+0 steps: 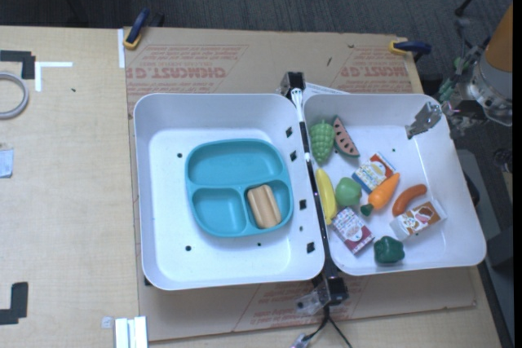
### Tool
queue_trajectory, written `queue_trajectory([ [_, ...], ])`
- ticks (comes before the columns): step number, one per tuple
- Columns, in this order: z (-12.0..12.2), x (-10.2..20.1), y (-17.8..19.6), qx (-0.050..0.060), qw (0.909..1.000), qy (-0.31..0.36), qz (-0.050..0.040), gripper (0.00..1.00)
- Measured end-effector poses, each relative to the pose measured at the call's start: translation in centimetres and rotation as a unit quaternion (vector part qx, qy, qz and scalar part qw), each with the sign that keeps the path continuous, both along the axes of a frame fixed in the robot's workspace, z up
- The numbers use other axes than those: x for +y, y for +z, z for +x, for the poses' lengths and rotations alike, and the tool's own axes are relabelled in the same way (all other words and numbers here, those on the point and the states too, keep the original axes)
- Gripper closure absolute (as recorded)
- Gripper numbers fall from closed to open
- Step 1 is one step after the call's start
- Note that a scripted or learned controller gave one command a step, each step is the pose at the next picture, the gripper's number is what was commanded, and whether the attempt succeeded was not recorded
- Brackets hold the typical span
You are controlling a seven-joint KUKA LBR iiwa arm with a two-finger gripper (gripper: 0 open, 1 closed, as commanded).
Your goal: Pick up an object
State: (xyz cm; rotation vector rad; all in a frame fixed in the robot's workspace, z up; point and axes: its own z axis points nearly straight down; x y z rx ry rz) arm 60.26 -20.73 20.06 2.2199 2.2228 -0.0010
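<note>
My gripper hangs over the far right corner of the right bin, at the end of the arm coming in from the right, with nothing seen in it. The bin's toy food lies to its lower left: green grapes, a watermelon slice, a small juice carton, a yellow banana, a green round fruit, a carrot, an orange sausage, two small printed boxes and a green pepper.
The left bin holds a teal divided plate with a tan bread roll in its lower right compartment. Both bins rest on cardboard held by blue clamps. The wooden bench stretches to the left.
</note>
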Motion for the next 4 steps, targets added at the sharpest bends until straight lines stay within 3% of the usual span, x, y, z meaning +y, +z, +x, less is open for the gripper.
queue_trajectory([
  [1, -2.3, 4.4, -6.8, 0.0, 1.0, 0.001, 0.0, 0.0],
  [2, -6.3, 7.3, -10.9, 0.0, 1.0, -0.002, 0.0001, 0.0],
  [3, -6.3, 7.2, -9.9, 0.0, 1.0, -0.004, -0.0001, 1.0],
  [4, -9.8, 13.8, 4.1, -0.001, 1.0, 0.0, -0.0002, 1.0],
])
